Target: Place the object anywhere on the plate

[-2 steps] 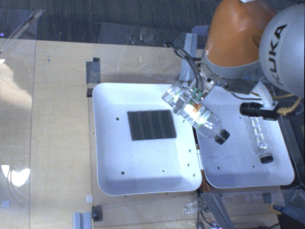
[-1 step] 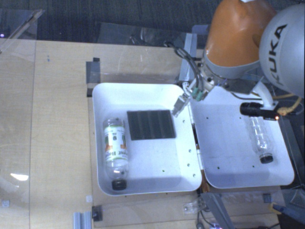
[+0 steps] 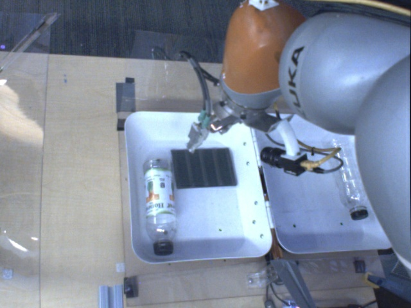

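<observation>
A clear bottle (image 3: 159,201) with a green and orange label and a black cap lies on its side along the left wall of the left bin (image 3: 212,220), cap toward the near edge. Right beside it lies the dark ribbed square plate (image 3: 203,167), flat on the bin floor. My gripper (image 3: 195,138) hangs over the plate's far left corner, tip pointing down and left, a little way from the bottle's far end. Nothing shows in its grasp. The orange band and grey arm cover the bin's far right corner.
The right bin (image 3: 308,220) holds a clear, unlabelled plastic bottle (image 3: 352,191) with a dark cap near its right side. A black cable and connector (image 3: 286,160) hang over the divide between the bins. Wooden bench surrounds both bins.
</observation>
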Robot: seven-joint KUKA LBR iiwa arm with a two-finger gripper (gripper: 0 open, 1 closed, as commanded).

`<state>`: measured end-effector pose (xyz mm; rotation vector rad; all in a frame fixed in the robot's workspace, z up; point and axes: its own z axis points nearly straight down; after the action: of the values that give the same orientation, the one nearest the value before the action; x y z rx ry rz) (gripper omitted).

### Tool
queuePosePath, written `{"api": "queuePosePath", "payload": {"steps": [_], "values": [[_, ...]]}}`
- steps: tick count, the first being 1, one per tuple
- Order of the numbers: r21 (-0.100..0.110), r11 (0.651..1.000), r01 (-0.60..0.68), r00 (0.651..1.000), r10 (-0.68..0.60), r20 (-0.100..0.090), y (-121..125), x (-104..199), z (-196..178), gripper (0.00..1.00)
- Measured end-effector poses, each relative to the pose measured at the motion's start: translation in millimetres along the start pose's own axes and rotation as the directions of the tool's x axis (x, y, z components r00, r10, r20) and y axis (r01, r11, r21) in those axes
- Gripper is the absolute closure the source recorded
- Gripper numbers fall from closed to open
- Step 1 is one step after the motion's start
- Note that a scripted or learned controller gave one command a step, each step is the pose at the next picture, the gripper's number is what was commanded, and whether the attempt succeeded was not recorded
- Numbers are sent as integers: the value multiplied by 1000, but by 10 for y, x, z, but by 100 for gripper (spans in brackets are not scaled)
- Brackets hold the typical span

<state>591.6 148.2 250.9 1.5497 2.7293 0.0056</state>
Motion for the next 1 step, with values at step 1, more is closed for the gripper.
{"api": "queuePosePath", "payload": {"steps": [1], "values": [[-2, 975, -221, 975, 221, 0, -60, -254, 1528, 0]]}}
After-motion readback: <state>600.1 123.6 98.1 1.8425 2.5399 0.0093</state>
